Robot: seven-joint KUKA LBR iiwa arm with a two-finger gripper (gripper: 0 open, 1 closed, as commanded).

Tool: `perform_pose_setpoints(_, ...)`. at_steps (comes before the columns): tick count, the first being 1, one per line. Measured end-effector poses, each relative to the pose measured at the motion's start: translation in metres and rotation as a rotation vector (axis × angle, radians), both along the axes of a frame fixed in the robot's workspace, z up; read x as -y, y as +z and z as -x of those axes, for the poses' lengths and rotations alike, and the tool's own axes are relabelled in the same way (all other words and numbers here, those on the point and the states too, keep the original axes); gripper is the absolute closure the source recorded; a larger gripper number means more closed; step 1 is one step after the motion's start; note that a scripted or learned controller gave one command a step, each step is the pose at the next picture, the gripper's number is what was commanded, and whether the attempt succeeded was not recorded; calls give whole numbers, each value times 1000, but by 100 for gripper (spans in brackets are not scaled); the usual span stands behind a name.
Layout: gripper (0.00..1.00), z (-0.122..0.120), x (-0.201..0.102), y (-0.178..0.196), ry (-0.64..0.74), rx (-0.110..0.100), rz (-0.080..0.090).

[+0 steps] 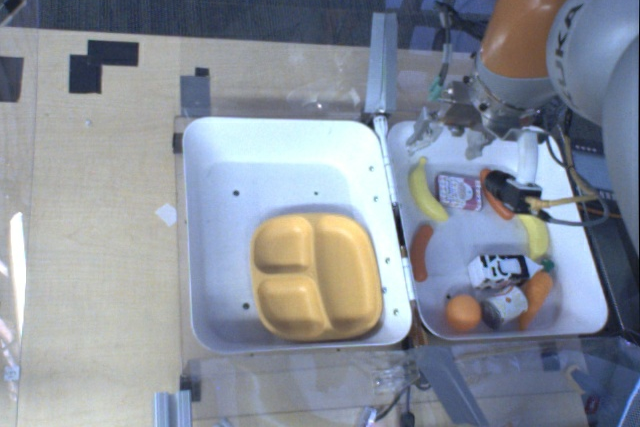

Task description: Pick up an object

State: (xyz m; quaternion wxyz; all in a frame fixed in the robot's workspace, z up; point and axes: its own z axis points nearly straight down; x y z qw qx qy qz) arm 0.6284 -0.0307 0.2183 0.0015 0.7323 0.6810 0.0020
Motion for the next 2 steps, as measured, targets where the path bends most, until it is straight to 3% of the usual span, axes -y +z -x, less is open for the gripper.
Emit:
perform_pose_setpoints(1, 0, -2, 8, -5, -133, 1, -1)
perform_pose_setpoints(2, 0, 21, 12, -33, -137, 0, 0)
